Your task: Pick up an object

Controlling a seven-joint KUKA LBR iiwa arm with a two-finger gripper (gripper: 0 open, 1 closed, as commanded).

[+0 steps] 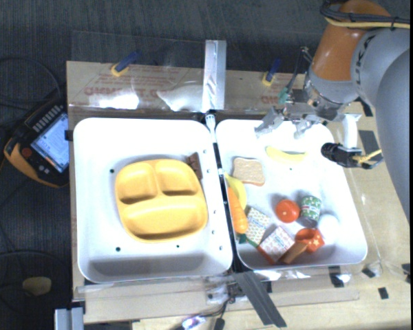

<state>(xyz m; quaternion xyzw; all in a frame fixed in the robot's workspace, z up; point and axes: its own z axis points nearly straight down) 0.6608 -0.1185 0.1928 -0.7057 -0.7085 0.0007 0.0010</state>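
The claw (287, 123) hangs over the far edge of the right bin (344, 184), fingers spread, nothing between them. Just below it lies a pale banana slice (286, 154), with a toast piece (248, 171) beside it (both flat on the bin floor). A tomato (287, 210) sits nearer. The left bin (89, 184) holds a yellow tray (161, 198).

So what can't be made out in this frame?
- Pincer in the camera view: too small and blurred to tell its state or whether it holds anything.
- Dark item behind the yellow divided tray: mostly hidden by the tray.
- Pile at the right bin's front, around the tomato: pieces overlap, several unidentifiable.
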